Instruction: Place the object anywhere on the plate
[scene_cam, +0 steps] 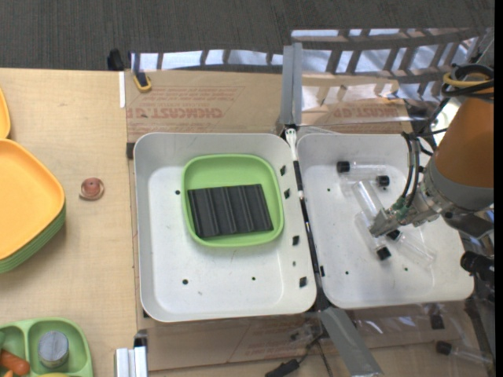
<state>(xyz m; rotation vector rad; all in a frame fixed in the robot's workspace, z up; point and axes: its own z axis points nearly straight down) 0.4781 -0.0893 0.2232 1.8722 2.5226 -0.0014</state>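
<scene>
Stack of orange plates (pixel 27 203) at bench's left edge, small red knob (pixel 92 188) just beside it. Green divided tray (pixel 43 349) w/ grey cup at bottom-left corner. Printed cardboard (pixel 206 108) behind the bins.

Two shallow white bins sit side by side on the bench: the left bin (pixel 157 273) and the right bin (pixel 346 281). Inside the left bin lies one green plate (pixel 230 170), carrying one dark ribbed slab (pixel 232 210). Right of that plate, in the right bin, lie what appear to be three clear tubes with black caps (pixel 363 197), though their overlap makes the tally uncertain. Left of the plate, outside the bins, sit one small red knob (pixel 92 188) and one stack of orange plates (pixel 27 203).
</scene>
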